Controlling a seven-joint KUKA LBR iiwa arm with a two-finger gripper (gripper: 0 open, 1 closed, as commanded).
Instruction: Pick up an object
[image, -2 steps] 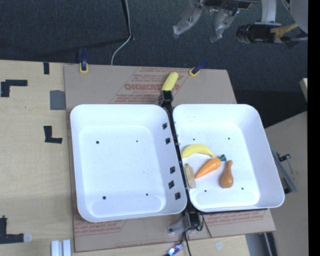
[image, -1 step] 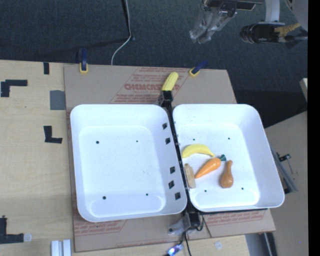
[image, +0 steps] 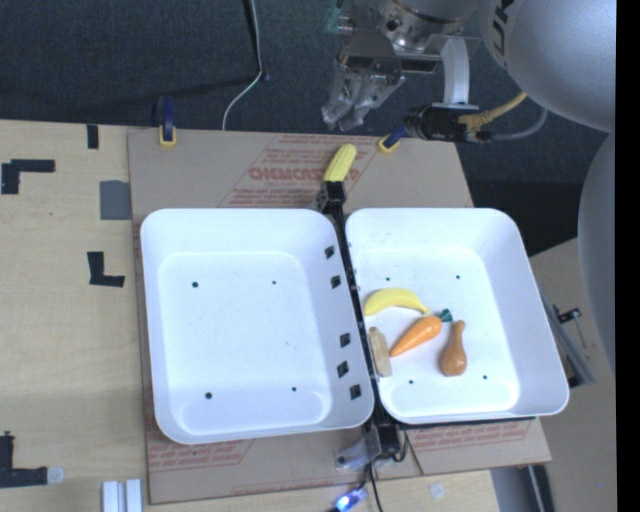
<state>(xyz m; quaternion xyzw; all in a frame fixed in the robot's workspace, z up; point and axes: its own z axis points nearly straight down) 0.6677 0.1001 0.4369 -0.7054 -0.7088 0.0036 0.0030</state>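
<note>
- Camera view: gripper (image: 350, 105) hangs high above the bench, beyond the far edge of both bins, up-view of the yellow clamp (image: 340, 163) on the seam. Can't tell if it's open or closed; nothing visible in it.
- Right bin (image: 500, 250) holds all the candidates, clustered in its near-left part, next to the seam.
- Banana (image: 396, 300): yellow, curved, lying flat, farthest of the cluster from the near rim. Looks like a light, rigid plastic toy; smooth, so likely slippery. Best pinch is across the mid-curve.
- Carrot (image: 417, 335): orange, tapered, lies diagonally just nearside of the banana, close or touching. Grab the thick middle; the taper may squirt out.
- Drumstick-shaped brown piece (image: 453, 350): right of the carrot, apart from it. Narrow neck looks like the easiest hold.
- Tan stick (image: 380, 351): left of the carrot, hard against the seam wall; little finger clearance, worst pick.
- Left bin (image: 240, 300): only dark dots on its floor.
</note>
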